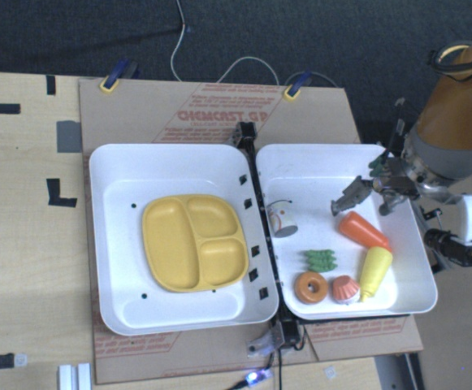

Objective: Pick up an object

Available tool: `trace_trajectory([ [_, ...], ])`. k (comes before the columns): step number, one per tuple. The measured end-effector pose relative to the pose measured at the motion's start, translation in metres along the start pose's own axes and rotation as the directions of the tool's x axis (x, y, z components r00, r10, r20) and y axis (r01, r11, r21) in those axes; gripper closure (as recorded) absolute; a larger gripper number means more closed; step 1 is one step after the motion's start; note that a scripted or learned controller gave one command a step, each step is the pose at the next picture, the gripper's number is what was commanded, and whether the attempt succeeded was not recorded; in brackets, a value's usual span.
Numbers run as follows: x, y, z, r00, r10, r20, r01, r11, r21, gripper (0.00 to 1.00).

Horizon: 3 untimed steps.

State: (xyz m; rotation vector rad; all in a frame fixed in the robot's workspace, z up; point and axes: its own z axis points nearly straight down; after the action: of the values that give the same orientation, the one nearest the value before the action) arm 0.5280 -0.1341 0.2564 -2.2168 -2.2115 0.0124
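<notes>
hand [367, 197] was open, holding nothing | carrot [363, 231] just below it | right bin [317, 159] rim close at right | free floor to its left

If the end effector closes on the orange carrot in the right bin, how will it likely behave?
The carrot looks like smooth moulded plastic, so probably stiff and light, perhaps slippery. Its rounded, tapered body may roll or pivot if nudged off-centre. It lies close to the yellow bottle, so a push could shift that too. The end effector sits just above it.
</notes>
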Motion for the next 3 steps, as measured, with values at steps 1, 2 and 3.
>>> trace_trajectory([
  [1,0.0,0.002,-0.006,1.0,-0.003,0.002,0.003,1.0,-0.012,0.0],
  [2,-0.001,0.001,0.037,1.0,-0.003,0.002,0.003,1.0,-0.008,0.0],
  [3,-0.006,0.008,0.095,1.0,-0.003,0.001,0.003,1.0,-0.006,0.0],
])
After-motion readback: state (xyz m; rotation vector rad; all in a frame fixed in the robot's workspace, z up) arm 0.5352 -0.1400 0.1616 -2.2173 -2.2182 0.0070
